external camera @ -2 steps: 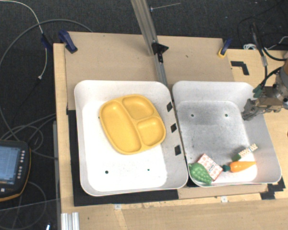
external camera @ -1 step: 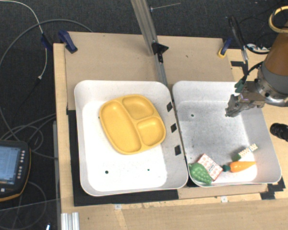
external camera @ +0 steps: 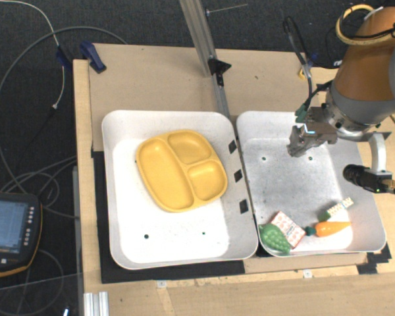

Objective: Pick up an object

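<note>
On the wooden bench (external camera: pixel 164 71), two white bins (external camera: pixel 118 196) over dark carpet (external camera: pixel 26 78).

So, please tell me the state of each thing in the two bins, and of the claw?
Yellow divided plate: lying flat in left bin, nothing on it.
Green toy: lying in right bin's near corner.
Small patterned box: beside green toy.
Toy carrot: lying flat.
Claw: above right bin, holding nothing visible.

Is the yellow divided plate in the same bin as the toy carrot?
No: the yellow divided plate lies in the left bin, while the toy carrot lies in the right bin near its front edge.
</note>
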